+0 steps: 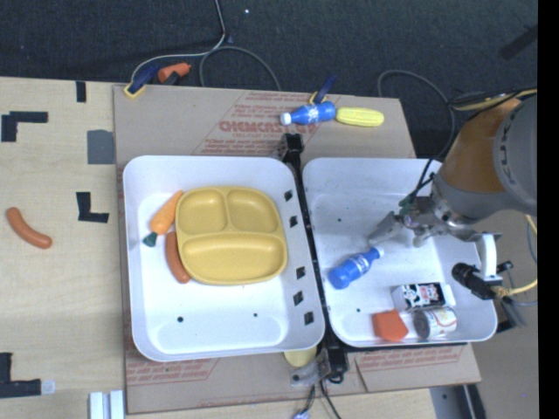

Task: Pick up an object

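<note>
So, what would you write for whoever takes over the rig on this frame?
Pincer: low in the right bin, near its middle, just above the blue bottle; nothing shows between its fingers, and whether they are open is unclear.
Right bin things: blue bottle left of centre, orange block at the near edge, small black-and-white carton and a grey can beside it.
Left bin: yellow divided plate, toy carrot, toy sausage.
Done: nothing lifted yet.
Left: close on one object, likely the bottle, and raise it.
</note>
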Tool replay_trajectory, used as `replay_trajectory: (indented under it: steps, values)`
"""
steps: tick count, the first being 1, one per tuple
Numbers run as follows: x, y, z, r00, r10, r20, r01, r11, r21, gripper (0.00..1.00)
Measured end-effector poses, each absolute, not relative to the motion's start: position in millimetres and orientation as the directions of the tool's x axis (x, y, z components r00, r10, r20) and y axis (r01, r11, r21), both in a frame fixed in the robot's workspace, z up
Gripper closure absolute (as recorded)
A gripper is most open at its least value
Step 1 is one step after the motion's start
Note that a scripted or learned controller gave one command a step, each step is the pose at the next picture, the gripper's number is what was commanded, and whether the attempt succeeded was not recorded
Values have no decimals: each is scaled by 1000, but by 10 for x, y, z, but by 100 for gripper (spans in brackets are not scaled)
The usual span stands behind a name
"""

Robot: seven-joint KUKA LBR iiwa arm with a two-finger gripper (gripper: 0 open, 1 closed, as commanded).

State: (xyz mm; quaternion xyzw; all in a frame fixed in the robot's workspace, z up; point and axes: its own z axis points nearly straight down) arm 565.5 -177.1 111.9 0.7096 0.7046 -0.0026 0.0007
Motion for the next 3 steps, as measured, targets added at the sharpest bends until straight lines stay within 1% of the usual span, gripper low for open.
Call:
replay_trajectory:
  steps: [1, 2, 3]
  values:
    - [6293, -1158, 846, -7, 1000, -2, 1000, 7, 3, 0]
    - [6561, -1968, 1464, 3, 1000, -7, 1000, -3, 8, 0]
    - [6215, -1214, 1012, -5, 1000, 4, 1000, 5, -7, 0]
